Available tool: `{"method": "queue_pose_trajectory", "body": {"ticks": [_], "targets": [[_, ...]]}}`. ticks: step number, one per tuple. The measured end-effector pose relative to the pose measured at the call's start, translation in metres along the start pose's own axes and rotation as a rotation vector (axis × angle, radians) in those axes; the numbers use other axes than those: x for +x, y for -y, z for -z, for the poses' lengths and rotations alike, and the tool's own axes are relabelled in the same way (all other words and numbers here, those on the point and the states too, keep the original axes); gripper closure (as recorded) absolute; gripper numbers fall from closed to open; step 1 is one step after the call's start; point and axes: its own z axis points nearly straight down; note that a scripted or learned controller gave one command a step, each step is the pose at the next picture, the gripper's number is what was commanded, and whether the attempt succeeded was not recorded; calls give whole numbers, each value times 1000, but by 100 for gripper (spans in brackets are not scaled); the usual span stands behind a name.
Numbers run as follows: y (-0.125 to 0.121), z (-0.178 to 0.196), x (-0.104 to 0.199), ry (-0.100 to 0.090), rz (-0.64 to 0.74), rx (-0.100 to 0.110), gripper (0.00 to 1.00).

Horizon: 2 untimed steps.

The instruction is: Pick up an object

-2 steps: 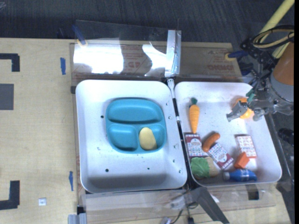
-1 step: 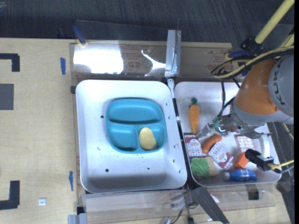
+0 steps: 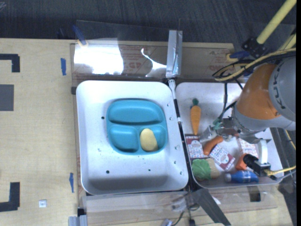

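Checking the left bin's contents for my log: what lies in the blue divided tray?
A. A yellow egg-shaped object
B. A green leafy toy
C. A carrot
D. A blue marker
A: the yellow egg-shaped object lies in the lower right compartment of the blue tray in the left bin.

Likely a robotics lab: a taped wooden table [image 3: 37,126] carrying two white bins [image 3: 89,140], loose cables [image 3: 244,65], and the orange-banded industrial arm [image 3: 263,98].

A light wooden table [image 3: 33,140] marked with black tape corners [image 3: 13,62] and blue tape strips [image 3: 63,66]. Behind the table, dark grey carpeted floor [image 3: 117,4]. Bright glare on clear plastic sheeting [image 3: 99,58] at the table's far edge.
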Motion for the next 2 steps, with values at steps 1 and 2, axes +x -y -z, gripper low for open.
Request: {"method": "queue_pose_trajectory", "body": {"ticks": [1, 2], "targets": [[1, 8, 1, -2, 0, 3, 100], [-27, 149, 61, -8, -125, 9, 100]]}}
